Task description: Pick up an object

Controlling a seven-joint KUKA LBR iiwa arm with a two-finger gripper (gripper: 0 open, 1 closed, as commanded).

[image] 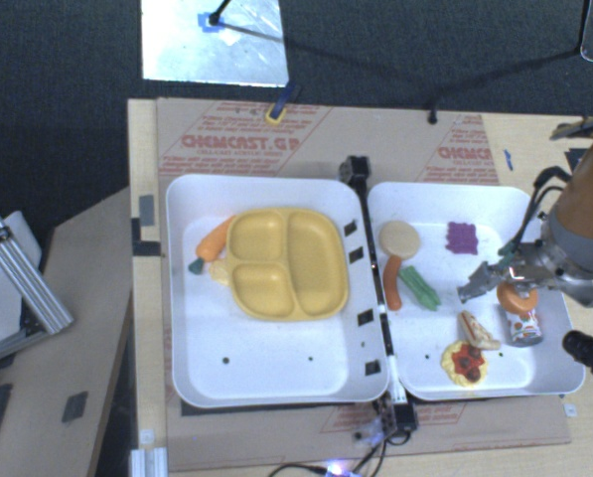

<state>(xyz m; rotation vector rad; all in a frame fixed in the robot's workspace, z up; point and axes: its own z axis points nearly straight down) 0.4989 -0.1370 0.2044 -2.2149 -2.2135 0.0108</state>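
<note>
Broadly, a pale wooden surface (147, 296) is carrying two shallow white bins side by side, a left bin (192, 366) and a right bin (534, 371), with cardboard lying under them. The grey arm (584, 222) is reaching in from the right over the right bin.

One yellow divided plate (281, 263) with three compartments is sitting in the left bin. One orange carrot (215, 238) is lying against the plate's left edge, with something small and green at its lower tip.

Seven things are lying in the right bin: one small can (522, 318) with an orange label standing near the right wall, one round beige cookie-like disc (399, 238), one orange sausage (390, 284) just below it, one green pod (418, 287) touching the sausage's right side, one purple piece (462, 237) toward the back, one pizza slice (478, 332), and one small round piece of toy food, yellow and red (465, 364), near the front wall.

The pincer (490, 281) is hanging low over the right bin, just left of the can and above the pizza slice. Whether it is spread or pressed together cannot be told at this size, and nothing is showing plainly between its tips.
</note>
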